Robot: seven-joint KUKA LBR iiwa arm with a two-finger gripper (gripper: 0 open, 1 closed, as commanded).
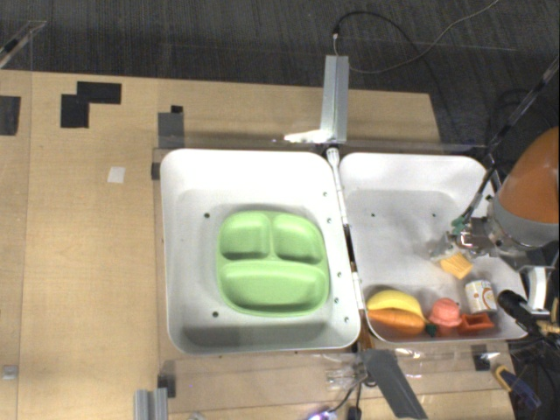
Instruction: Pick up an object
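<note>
**Claw low over the right bin, near a yellow block**

The arm (534,191) reaches in from the right, and its claw (465,237) sits low over the right bin (394,182), at that bin's right side. Whether the claw is spread or pressed together cannot be told at this size. Just below it a small yellow block (455,264) lies on the bin floor. Along the bin's near edge rest a banana (394,301), an orange piece (398,320) touching it, a pink item (445,311), a red block (477,324) and a small can (479,295). The left bin (184,234) on the table (79,261) holds a green divided plate (272,262).
</note>
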